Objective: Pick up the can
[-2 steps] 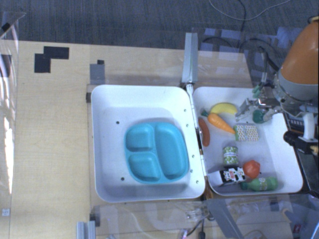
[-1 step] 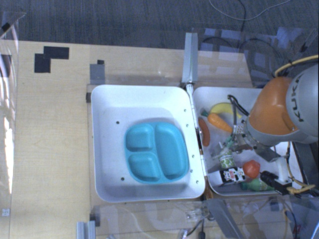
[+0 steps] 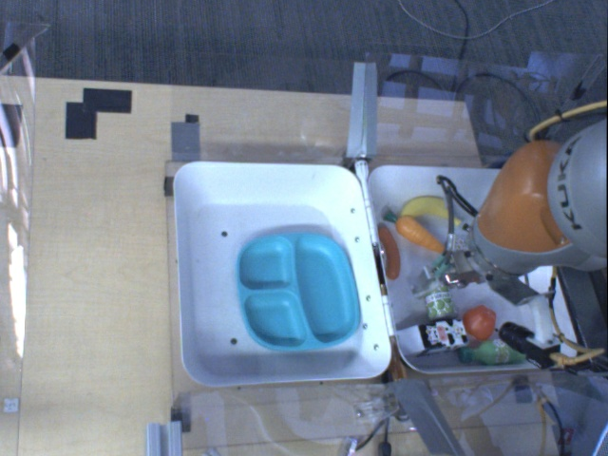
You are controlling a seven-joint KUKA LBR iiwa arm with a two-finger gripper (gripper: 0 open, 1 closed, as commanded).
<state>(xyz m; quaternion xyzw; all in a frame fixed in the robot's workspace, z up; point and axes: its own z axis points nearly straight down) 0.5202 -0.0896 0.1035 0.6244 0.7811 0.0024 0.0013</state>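
The can (image 3: 440,302) stands in the right bin (image 3: 410,357), near its middle toward the front edge. The gripper (image 3: 450,272) hangs just above it, touching or nearly so; whether it is spread or pinching cannot be told. A blue tray (image 3: 299,291) with 3 compartments lies in the left bin (image 3: 204,255).

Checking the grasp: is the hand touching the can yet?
Cannot tell. In the camera view the hand sits right above the can, and their outlines meet, but neither contact nor a gap shows plainly.
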